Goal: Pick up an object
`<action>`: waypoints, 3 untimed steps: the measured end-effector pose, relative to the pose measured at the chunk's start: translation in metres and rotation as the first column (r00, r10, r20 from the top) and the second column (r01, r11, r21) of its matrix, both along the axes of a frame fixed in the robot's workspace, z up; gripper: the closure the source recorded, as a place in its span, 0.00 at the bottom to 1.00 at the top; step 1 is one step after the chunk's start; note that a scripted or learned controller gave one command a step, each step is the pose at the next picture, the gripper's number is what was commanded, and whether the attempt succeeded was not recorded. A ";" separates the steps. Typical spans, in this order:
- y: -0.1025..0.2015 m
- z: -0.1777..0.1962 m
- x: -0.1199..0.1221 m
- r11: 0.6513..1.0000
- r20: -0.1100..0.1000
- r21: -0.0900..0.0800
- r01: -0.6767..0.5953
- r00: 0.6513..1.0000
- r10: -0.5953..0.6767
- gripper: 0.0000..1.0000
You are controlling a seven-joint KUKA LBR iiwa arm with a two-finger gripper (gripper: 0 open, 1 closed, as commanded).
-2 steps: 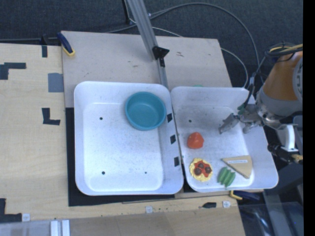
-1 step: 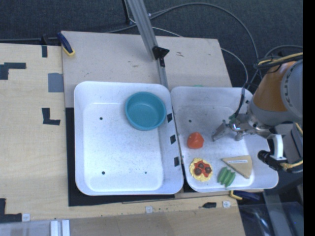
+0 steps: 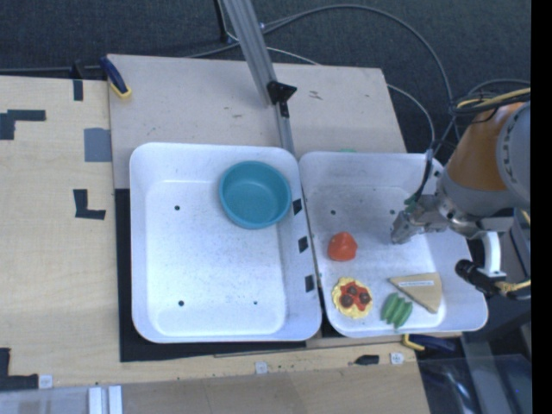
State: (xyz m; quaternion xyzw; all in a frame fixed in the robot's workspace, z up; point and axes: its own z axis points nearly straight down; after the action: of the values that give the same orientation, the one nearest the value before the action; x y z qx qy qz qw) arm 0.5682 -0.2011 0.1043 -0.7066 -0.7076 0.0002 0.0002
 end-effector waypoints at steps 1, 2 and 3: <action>0.004 0.060 -0.004 1.000 0.005 -0.001 0.001 1.000 -0.001 1.00; 0.009 0.120 0.002 1.000 0.005 -0.001 0.000 1.000 0.000 1.00; 0.009 0.158 0.003 1.000 0.004 -0.001 0.001 1.000 -0.001 1.00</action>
State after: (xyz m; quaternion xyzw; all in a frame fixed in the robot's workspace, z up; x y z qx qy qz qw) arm 0.5707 -0.1922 0.2624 -0.7069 -0.7073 -0.0008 -0.0013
